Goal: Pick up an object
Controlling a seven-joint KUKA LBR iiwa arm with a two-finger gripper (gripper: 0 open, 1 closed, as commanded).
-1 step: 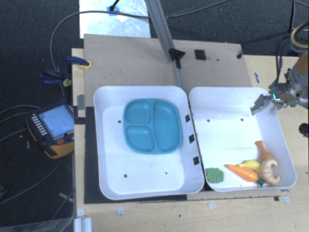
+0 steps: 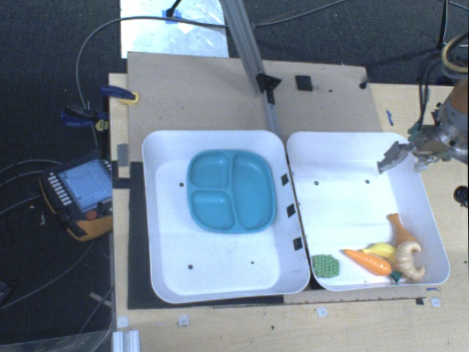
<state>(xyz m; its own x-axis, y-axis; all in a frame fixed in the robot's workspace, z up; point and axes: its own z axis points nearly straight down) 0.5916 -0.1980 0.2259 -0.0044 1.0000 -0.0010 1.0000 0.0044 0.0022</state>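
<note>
The tabletop (image 2: 183,86) spreads pale brown under everything, set on dark carpet; on it sit two shallow white bins side by side, their inner rims touching along the middle.

The left bin (image 2: 165,270) carries a blue divided plate (image 2: 232,191), lying flat toward twelve o'clock of that bin's floor, with three compartments.

The right bin (image 2: 352,204) is mostly bare white floor; its things are bunched in the corner toward five o'clock.

My arm (image 2: 458,116) comes in at three o'clock of the view, grey with an orange patch at the frame's edge; my tool (image 2: 396,157) hangs over the right bin's rim toward two o'clock of that bin, one dark finger pointing inward over the floor, nothing between the fingers that I can see; whether they stand wide or narrow I cannot tell, since the wrist hides too much of them.

A grey pole (image 2: 242,31) slants from twelve o'clock of the view down to the gap between the bins; a handheld pendant (image 2: 79,196) with a bluish screen lies on the carpet at nine o'clock.

Among the pickable things, well apart from my tool: an orange carrot (image 2: 366,262) lies slanted; a yellow piece (image 2: 381,251) touches it from above; a tan curled piece (image 2: 411,259) lies against the rim just beside them, with a brown-orange piece (image 2: 400,230) at its twelve o'clock; a small green bumpy lump (image 2: 326,265) sits alone at nine o'clock of the carrot, near the bin's inner wall.
</note>
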